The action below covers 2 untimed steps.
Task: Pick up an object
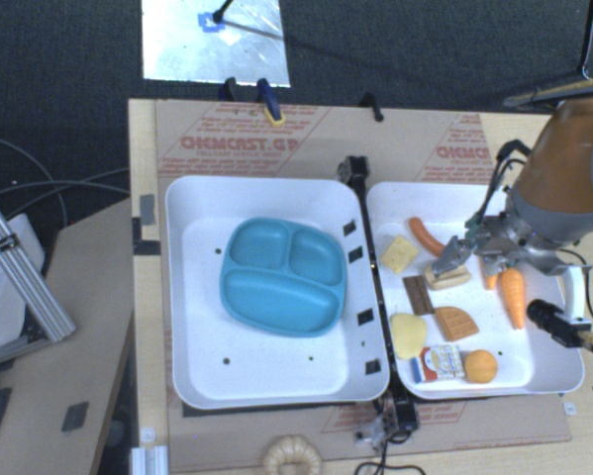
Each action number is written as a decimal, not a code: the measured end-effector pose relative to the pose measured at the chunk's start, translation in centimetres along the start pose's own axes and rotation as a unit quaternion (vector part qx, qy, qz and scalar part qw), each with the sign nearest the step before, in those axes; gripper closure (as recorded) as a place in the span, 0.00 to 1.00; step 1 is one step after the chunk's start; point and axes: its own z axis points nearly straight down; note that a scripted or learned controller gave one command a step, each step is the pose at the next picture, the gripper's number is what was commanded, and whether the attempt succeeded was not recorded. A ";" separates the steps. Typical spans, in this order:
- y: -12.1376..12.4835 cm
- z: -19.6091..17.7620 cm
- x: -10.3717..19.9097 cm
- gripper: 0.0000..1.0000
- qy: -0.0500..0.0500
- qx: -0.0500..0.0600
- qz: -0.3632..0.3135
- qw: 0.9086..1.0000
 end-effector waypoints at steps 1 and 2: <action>0.3 -0.6 0.0 0.00 -0.001 -0.006 -0.001 1.000; 0.7 3.8 -0.5 0.00 -0.001 -0.004 0.000 1.000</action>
